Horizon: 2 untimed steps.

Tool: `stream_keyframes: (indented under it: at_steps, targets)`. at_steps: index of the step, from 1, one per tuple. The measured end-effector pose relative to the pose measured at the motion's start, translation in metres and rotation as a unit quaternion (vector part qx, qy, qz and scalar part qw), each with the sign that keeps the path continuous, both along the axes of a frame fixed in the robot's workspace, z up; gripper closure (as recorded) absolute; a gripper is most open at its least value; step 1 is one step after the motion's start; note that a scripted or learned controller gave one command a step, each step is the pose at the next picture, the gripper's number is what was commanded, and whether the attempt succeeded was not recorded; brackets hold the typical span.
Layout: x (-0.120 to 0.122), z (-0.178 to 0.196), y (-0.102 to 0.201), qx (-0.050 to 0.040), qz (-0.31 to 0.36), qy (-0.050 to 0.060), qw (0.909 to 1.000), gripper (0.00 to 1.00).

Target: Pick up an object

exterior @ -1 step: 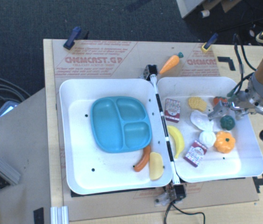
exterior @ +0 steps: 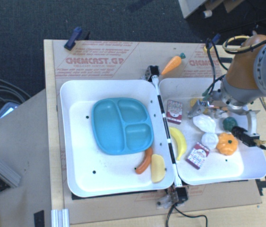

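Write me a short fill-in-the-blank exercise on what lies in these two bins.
1. The blue divided plate lies in the ____ bin as the camera sees it.
2. The banana lies in the right bin, beside the ____ between the bins.
3. The toy carrot lies ____ both bins, on the bench.
4. The small pumpkin is ____ in colour.

Missing words: left; divider; outside; orange
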<state>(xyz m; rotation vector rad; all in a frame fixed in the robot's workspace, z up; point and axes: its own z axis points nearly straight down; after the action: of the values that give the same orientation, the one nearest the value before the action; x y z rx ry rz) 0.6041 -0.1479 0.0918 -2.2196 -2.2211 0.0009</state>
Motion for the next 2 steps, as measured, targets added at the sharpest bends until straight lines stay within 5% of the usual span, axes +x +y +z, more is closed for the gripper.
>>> stream_keyframes:
  at_steps: [1, 2]
  targets:
    - [0.063, -0.007, 0.015, -0.0003, 0.000, -0.001, 1.0000, 0.00]
    - [0.063, 0.004, 0.015, -0.0015, 0.001, -0.002, 1.0000, 1.00]
